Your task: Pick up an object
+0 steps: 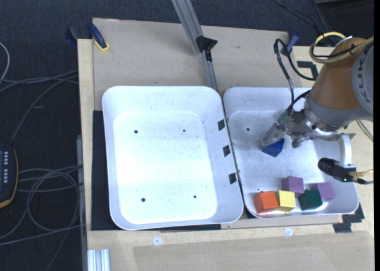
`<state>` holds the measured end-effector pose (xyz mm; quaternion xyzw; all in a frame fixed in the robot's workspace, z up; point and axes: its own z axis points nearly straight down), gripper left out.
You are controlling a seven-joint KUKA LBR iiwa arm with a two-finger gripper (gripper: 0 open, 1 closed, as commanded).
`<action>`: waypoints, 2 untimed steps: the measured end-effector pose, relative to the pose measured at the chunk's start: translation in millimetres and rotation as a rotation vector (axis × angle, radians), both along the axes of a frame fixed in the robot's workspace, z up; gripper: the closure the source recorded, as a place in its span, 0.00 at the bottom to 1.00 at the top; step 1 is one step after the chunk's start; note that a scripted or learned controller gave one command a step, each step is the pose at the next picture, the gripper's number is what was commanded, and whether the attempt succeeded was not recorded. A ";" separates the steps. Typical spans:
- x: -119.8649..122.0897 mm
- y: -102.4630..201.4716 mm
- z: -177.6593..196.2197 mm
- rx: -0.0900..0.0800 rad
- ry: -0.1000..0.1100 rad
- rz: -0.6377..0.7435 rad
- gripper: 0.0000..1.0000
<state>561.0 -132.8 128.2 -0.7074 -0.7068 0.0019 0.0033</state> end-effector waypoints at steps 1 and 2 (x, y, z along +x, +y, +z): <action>2.7 0.8 14.3 0.000 -0.010 0.002 1.00; -2.9 -1.6 61.3 -0.003 -0.014 0.002 1.00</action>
